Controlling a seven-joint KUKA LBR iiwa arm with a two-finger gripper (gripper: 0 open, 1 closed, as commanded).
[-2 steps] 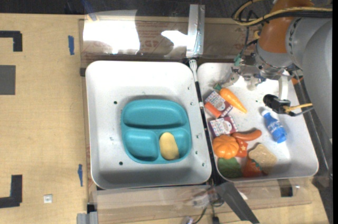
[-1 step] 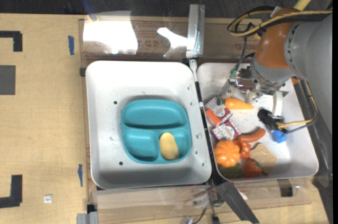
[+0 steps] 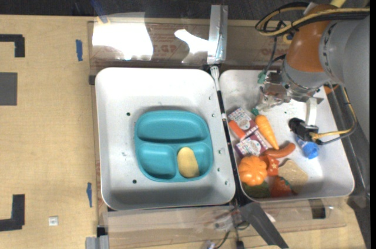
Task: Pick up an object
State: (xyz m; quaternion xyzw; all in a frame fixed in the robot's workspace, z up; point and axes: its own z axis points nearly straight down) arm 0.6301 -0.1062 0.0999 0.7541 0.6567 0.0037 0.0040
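My gripper hangs over the back part of the right bin, just above and behind the toy foods. An orange carrot lies directly in front of it, next to a red-and-white packet and a second printed packet. Nearer the front lie an orange pumpkin, a red sausage, a tan bread slice and a red piece. A small blue thing rests toward the right side. I see nothing held in the gripper.
The left bin holds a teal divided plate with a yellow potato-like piece in its front right compartment. A metal divider stands behind the bins. The back right of the right bin is bare white floor.
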